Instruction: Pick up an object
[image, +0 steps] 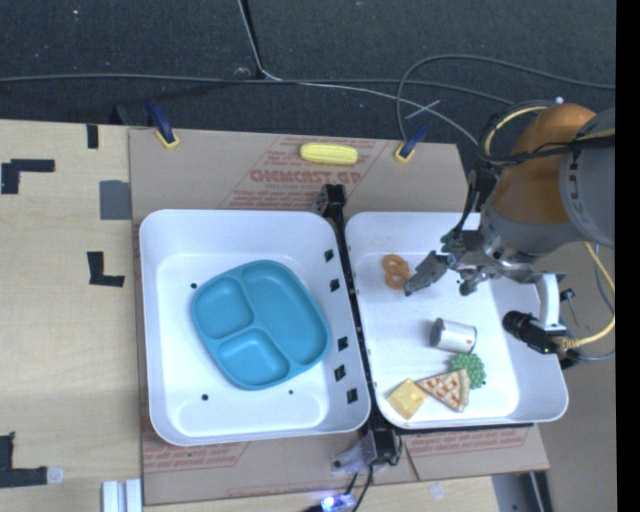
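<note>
Two white bins sit side by side on the bench. The left bin (160, 300) holds one blue three-compartment plate (260, 322). The right bin (500, 395) holds five small items: pizza slice (446, 388), cheese wedge (406, 398), grey cylinder (452, 333), broccoli (470, 368) and pretzel (396, 270). The pincer (445, 277), fingers apart, hangs beside the pretzel.

Orange pretzel (396, 270) at right bin's upper left, grey cylinder (452, 333) on its side mid-bin, pizza slice (446, 388), yellow cheese (406, 398), broccoli (470, 369) near front.
</note>
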